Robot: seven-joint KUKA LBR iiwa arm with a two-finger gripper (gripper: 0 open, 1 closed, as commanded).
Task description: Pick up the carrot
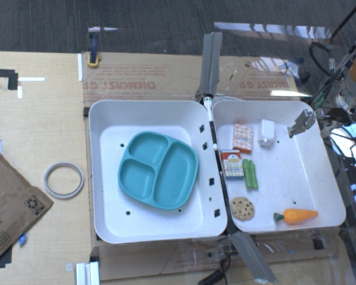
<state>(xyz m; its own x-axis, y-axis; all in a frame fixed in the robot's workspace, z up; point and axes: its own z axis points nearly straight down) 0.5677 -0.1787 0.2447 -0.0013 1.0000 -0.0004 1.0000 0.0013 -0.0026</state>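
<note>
The counter (35,100) carries two white bins. The left bin (107,218) holds a teal plate (158,170). The right bin (296,177) holds the carrot (299,216) near its front right corner, well apart from the gripper (301,122) at the far right rim; its grasp state cannot be told.
</note>
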